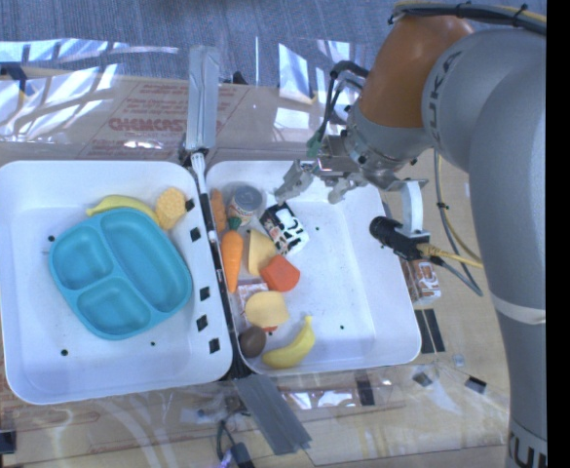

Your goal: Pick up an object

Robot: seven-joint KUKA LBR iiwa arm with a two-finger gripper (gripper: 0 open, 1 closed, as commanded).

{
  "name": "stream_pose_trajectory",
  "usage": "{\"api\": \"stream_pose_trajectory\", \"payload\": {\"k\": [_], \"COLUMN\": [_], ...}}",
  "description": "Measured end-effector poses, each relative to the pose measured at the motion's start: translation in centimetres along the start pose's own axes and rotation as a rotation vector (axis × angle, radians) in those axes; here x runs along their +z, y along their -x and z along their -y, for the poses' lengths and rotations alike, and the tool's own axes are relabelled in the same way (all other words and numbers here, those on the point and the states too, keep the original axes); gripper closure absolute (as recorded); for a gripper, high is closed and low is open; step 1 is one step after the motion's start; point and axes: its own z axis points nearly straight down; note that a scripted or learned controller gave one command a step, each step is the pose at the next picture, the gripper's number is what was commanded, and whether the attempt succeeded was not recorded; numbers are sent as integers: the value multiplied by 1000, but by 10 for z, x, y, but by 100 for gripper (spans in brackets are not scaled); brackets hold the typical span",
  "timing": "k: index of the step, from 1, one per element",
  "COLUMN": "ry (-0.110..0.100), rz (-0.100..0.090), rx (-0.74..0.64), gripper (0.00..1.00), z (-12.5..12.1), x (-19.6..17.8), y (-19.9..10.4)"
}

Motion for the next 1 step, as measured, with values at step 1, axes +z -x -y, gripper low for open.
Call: {"api": "stream_pose_trajectory", "payload": {"k": [1], "ry": [24], "rz": [4], "rx": [94], "gripper": [0], "z": [-29], "x": [107], "y": [21]}}
